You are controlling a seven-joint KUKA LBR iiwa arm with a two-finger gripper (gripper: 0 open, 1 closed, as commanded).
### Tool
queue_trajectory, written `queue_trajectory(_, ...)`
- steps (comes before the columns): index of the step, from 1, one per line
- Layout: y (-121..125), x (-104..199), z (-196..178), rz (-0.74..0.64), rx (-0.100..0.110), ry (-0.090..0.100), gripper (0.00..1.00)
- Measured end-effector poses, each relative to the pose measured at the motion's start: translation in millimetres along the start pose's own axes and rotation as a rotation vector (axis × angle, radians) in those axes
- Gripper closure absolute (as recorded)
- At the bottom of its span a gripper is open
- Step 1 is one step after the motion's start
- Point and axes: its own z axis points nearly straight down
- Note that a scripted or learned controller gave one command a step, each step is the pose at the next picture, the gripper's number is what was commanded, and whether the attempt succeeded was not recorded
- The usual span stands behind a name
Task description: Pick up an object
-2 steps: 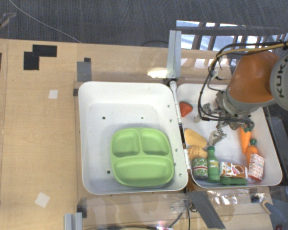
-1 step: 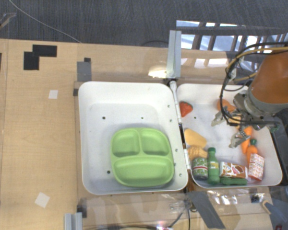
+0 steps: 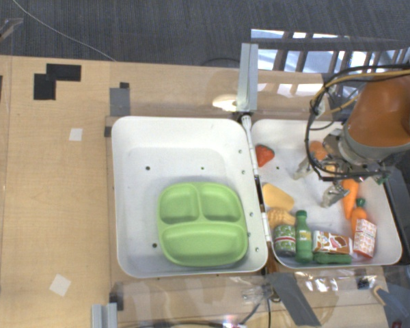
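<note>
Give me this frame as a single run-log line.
arm: over right bin | gripper: low near carrot, nothing visibly held | left bin: green tray | task: pick not yet done

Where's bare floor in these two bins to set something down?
Left bin: bare floor along the back wall and left side, around the green tray that fills its front middle. Right bin: a bare patch at the back, between the red piece and the gripper. Its front is crowded: green bottle, can, packets, carrot.
</note>
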Motion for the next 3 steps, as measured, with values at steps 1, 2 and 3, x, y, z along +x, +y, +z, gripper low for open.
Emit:
queue_trajectory(1, -2, -5, -16, 0.0, 0.011, -0.014, 1.0)
queue_trajectory(2, 22, -53, -141, -0.208, 0.004, -0.006, 1.0)
queue_trajectory(3, 22, -54, -149, -0.205, 0.003, -0.01, 1.0)
